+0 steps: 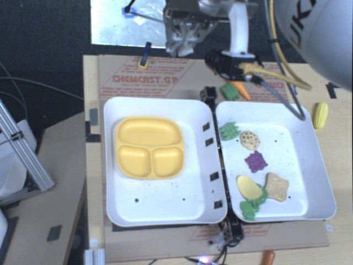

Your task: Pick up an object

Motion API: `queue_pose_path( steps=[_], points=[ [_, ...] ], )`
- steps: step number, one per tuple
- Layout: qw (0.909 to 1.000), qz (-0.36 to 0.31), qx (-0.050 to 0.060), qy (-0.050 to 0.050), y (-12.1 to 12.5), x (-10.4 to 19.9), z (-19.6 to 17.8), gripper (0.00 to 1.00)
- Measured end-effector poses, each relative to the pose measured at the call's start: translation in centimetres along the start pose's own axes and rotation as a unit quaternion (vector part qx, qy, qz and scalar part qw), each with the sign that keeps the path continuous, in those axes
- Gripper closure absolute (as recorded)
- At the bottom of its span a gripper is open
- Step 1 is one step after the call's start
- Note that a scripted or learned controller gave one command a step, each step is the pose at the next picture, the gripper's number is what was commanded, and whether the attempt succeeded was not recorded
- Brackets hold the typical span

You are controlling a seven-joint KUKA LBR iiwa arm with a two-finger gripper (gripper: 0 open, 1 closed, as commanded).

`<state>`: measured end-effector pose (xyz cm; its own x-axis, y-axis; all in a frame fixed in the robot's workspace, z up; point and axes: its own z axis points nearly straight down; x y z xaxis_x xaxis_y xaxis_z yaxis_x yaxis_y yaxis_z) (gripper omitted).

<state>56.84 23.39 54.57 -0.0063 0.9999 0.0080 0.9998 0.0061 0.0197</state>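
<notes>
- The tool (pixel 182 40) hung high over the far edge of the bench (pixel 165 76), beyond both bins, and nothing could be seen between its fingers; whether they stood open or closed I cannot tell.
- The left bin (pixel 160 203) carried a yellow divided tray (pixel 150 147), lying toward its far left corner.
- The right bin (pixel 309 164) carried the small candidates: a green piece (pixel 228 130) near its far left corner, a speckled cookie (pixel 250 140) just beside that, a purple piece (pixel 256 161) in the middle, and near the front edge a yellow oval (pixel 249 187), a tan star-shaped cracker (pixel 276 187) and a second green piece (pixel 251 207), these three touching or nearly so.
- A carrot (pixel 241 89) and a green scrap (pixel 229 91) lay on the bench behind the right bin; a corn cob (pixel 320 115) lay off its right edge.
- By my judgement the task was hardly begun: no object was lifted, and choosing, descending, gripping and raising all remained.
</notes>
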Motion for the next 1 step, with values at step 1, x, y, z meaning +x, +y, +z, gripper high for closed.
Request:
queue_pose_path(
  steps=[1],
  points=[
    [1.0000, -0.001, 0.009, -0.002, -6.60, 0.11, 0.86, 1.00]
  ],
)
